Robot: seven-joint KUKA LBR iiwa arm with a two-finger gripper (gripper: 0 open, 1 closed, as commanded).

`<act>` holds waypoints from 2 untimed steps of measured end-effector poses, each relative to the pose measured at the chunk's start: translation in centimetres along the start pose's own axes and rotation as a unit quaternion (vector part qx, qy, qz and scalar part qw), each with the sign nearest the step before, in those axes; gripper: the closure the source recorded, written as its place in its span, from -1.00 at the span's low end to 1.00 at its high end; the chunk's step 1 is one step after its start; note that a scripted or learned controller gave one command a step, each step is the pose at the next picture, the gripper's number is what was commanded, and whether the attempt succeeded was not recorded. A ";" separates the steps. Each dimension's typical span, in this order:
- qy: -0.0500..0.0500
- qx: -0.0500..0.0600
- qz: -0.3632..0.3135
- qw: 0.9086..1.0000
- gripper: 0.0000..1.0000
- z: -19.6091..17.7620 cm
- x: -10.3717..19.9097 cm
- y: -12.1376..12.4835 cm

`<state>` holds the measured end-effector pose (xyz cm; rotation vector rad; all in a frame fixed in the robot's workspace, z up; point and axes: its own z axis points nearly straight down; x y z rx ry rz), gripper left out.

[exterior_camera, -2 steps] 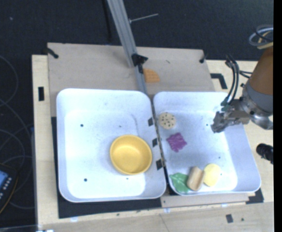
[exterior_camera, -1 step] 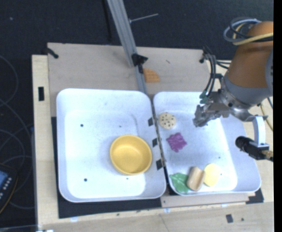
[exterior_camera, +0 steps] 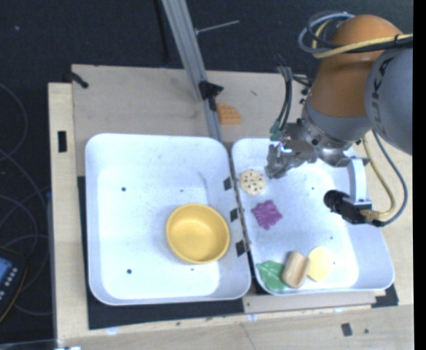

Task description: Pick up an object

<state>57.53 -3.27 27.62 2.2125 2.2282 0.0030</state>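
My claw [exterior_camera: 275, 168] hangs over the back of the right bin [exterior_camera: 373, 272]; whether its fingers are parted I cannot tell, and I see nothing held. Far off to one side in the other bin sits the yellow bowl [exterior_camera: 197, 232], likely rigid, light and slick, best pinched across its rim. Just beside the claw lies the round speckled piece [exterior_camera: 252, 181], probably light and stiff, and a little further the purple lump [exterior_camera: 267, 214], which looks soft enough to squeeze across its middle.

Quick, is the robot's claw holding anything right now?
Gripper: above the right bin, near the round cookie; whether it is open, closed or holding anything cannot be told.
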 end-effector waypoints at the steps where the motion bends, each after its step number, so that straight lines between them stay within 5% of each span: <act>1: -0.001 0.001 0.001 1.000 1.00 1.4 4.4 2.6; 2: -0.001 0.000 0.001 1.000 1.00 1.7 8.5 3.6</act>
